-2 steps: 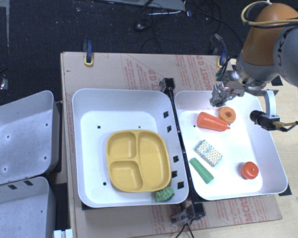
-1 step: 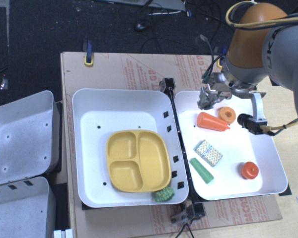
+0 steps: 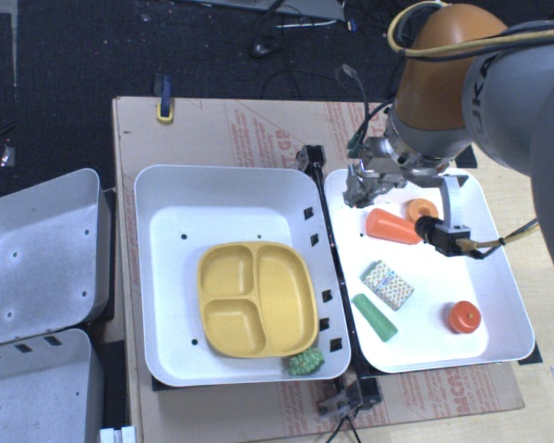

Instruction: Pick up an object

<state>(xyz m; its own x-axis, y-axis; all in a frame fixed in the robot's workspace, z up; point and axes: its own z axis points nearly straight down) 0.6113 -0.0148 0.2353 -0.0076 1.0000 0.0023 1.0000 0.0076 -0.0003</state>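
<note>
Mostly clutter sits near the gripper (image 3: 363, 190), which hangs over the far corner of the right bin (image 3: 508, 340), close to the divider wall between the two bins. I cannot tell if the gripper is open or closed; nothing visibly held.

Just beside it, toward the view's right and slightly nearer the camera, lies the orange cone (image 3: 391, 226), on its side, tapered, smooth. A small orange piece (image 3: 422, 209) lies right behind the cone, partly hidden by a black cable fitting (image 3: 446, 238).

Farther from the gripper, toward the camera: a patterned block (image 3: 388, 284), a green stick (image 3: 375, 317) lying slanted, and a red-orange round piece (image 3: 463, 317), all apart from each other.

The left bin (image 3: 166, 247), across the divider from the gripper, holds a yellow divided plate (image 3: 257, 298) and a green bumpy lump (image 3: 305, 363) at the plate's near edge.

Both bins rest on the board-covered surface (image 3: 222, 127).
</note>
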